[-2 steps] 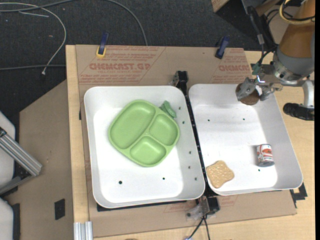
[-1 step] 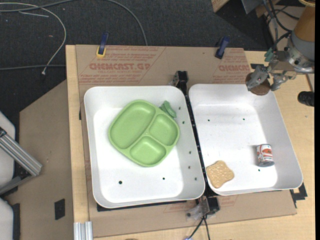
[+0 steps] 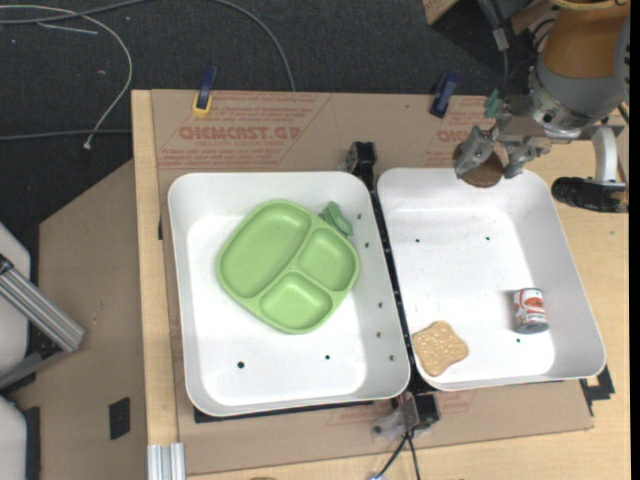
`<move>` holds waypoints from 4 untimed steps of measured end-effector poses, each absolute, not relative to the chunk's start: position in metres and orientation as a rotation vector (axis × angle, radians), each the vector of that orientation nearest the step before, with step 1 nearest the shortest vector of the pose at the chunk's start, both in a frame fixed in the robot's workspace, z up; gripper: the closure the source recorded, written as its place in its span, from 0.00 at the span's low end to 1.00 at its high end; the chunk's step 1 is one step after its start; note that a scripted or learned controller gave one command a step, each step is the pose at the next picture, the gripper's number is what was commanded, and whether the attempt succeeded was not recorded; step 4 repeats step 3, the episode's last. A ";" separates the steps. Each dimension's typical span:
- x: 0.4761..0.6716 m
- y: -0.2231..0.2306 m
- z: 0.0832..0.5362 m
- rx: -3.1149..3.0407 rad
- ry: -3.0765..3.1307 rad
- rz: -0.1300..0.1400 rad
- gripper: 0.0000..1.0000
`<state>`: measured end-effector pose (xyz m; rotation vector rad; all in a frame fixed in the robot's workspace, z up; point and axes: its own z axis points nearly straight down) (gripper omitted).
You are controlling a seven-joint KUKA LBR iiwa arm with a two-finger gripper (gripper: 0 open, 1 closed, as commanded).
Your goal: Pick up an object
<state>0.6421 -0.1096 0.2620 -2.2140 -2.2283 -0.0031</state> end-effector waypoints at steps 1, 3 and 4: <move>0.642 -0.057 0.245 -2.212 -2.225 0.001 1.00; 0.664 0.043 0.232 -2.216 -2.226 -0.002 1.00; 0.664 0.043 0.232 -2.216 -2.226 -0.002 1.00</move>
